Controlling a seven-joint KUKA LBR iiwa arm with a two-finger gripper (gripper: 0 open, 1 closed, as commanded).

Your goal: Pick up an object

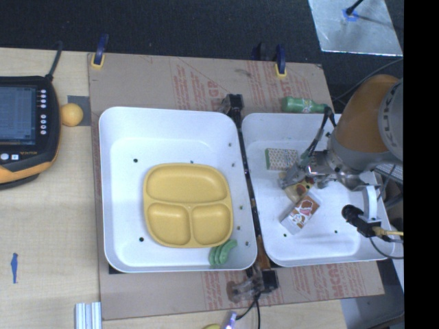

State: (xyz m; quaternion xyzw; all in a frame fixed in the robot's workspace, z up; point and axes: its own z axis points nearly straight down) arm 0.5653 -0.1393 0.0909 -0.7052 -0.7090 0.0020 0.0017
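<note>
From above, the gripper point(296, 177) sits low in the right bin point(274, 249); its opening cannot be made out. A small printed packet point(300, 214) lies at its six o'clock, a green-patterned card point(280, 158) at its eleven. The left bin point(116, 184) holds a yellow divided plate point(186, 204).

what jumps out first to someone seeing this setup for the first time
The yellow divided plate in the left bin draws the eye first, with a small green object at that bin's lower right corner. In the right bin, the arm's pincer sits low among a patterned packet and a small printed box.
</note>
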